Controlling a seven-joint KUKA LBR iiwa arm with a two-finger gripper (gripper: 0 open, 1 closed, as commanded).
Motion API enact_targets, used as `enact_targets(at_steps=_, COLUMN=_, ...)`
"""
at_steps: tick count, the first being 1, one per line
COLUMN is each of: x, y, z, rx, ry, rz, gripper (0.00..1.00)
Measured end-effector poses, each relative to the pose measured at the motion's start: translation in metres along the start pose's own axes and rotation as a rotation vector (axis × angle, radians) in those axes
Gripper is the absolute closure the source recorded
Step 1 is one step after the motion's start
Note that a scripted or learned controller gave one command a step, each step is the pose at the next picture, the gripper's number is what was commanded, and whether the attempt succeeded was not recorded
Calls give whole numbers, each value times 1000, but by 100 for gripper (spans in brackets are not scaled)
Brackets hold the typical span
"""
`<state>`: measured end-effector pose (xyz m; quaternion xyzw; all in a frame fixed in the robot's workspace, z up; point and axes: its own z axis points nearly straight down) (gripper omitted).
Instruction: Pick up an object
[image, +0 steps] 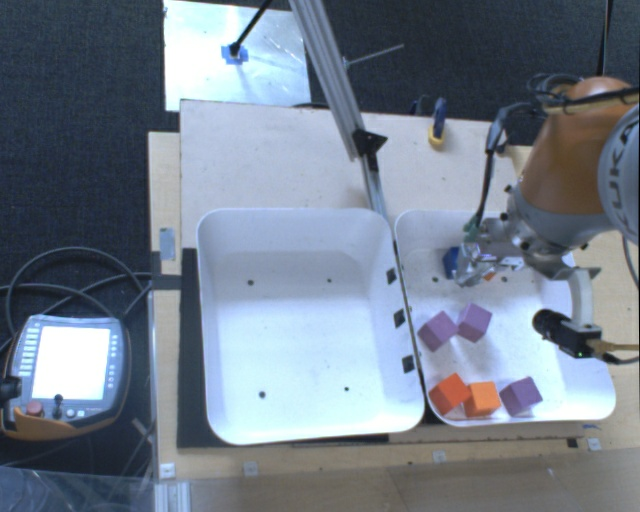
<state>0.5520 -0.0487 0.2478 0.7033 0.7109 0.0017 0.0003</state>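
Five blocks lie in the right-hand white bin (600, 405) of a two-bin bench: two orange, three purple. Nearest the camera, along the bin's front edge, an orange block (450, 392) touches a second orange block (483, 399), with a purple block (520, 395) just beside that one to the right. A little farther back, a pair of purple blocks sit close together near the divider: one (437, 330) on the left, the other (474, 322) just right of it and slightly tilted.

Farther back still, the arm's gripper (470, 268) hangs low over the rear part of the same bin, apart from all five blocks. A small blue thing (452, 261) shows right at its left side; whether that is an object or part of the tool cannot be told, nor whether the tool is spread or closed. The grey and orange arm (575, 150) fills the upper right.

The left-hand white bin (215, 300) shows a bare floor with four dark dots.

Beyond both bins, a yellow and blue clamp (438, 125) stands on the board's far edge, and a metal pole (335, 85) slants up from behind the bins. A teach pendant (65, 375) lies left of the bench.
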Motion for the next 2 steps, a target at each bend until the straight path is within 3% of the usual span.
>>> enact_targets(at_steps=2, x=99, y=21, z=-1, rx=0, ry=0, rz=0, gripper=100)
